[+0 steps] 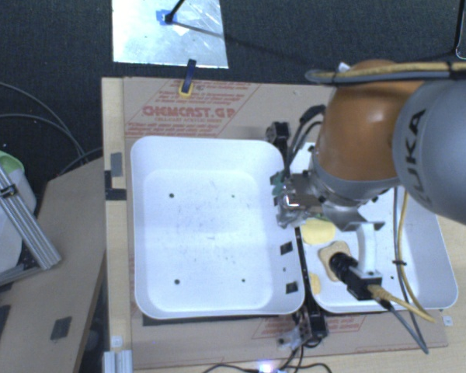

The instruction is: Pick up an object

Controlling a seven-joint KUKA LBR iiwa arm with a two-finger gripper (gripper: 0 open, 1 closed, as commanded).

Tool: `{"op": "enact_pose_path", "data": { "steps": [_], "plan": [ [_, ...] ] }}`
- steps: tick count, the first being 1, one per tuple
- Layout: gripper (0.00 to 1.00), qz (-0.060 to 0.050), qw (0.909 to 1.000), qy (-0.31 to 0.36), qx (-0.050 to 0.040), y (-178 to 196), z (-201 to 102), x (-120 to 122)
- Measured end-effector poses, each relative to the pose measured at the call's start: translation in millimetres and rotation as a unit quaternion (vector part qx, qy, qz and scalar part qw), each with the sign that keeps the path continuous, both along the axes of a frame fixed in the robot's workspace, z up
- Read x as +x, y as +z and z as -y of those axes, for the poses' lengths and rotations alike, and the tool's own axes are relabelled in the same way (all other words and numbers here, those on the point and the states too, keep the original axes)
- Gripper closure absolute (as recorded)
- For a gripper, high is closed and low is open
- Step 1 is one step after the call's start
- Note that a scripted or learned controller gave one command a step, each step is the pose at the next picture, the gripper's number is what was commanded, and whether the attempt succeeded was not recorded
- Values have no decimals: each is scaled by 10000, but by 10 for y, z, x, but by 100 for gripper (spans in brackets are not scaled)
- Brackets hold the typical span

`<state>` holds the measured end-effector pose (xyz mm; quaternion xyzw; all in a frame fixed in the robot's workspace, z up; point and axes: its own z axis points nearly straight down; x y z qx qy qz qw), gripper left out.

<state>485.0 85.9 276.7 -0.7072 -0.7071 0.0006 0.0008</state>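
Field notes: my arm [388, 138] filled the right of the frame, hanging over the right bin [443, 286]; the left bin [210, 231] sat at centre on the bench [70, 231]. Pale yellow pieces [318, 231] lay in the right bin's left edge, lower centre-right, under the wrist. I judged them light, perhaps soft; take one across its narrow width. The pincer [291, 202] was hidden; grip state untellable.

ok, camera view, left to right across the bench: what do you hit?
Aluminium rail → left bin → black divider → yellow pieces in the right bin, under the arm.
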Motion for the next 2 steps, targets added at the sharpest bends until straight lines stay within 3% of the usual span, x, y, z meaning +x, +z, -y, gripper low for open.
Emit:
{"op": "enact_pose_path", "data": {
  "steps": [1, 2],
  "plan": [
    [100, 86, 10000, 9, 7, 1171, 272, 150],
    [100, -43, 10000, 39, -4, -125, -277, 188]
  ]
}}
